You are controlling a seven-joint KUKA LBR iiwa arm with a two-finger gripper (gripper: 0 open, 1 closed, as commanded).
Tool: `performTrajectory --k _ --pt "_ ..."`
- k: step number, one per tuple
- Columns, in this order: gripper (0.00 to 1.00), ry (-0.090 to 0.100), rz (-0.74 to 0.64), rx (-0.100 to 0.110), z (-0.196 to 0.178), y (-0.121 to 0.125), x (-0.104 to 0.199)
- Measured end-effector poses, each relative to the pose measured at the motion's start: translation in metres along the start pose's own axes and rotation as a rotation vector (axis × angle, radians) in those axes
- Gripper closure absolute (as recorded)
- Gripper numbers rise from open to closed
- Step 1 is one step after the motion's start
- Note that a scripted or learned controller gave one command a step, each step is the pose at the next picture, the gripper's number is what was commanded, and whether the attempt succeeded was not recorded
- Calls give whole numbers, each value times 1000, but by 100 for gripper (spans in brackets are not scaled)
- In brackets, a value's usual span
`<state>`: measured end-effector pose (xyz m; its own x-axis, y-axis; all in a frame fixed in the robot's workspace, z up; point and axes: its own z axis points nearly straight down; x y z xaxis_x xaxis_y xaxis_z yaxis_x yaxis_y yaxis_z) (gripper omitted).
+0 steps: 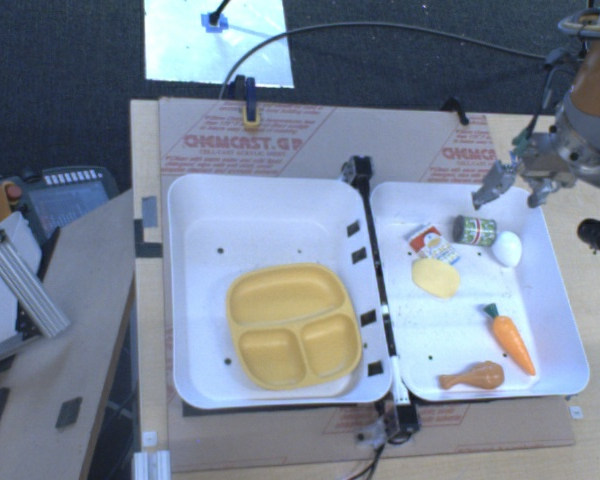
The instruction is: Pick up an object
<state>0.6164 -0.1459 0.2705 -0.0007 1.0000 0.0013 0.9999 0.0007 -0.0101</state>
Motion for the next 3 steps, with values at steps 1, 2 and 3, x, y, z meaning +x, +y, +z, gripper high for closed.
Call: performTrajectory --k 1,2,3 --pt "0 -2 -2 -12 -7 2 0" --pt "0 -2 0 -9 52 4 -7" --pt "0 -1 -1 -7 114 7 -9"
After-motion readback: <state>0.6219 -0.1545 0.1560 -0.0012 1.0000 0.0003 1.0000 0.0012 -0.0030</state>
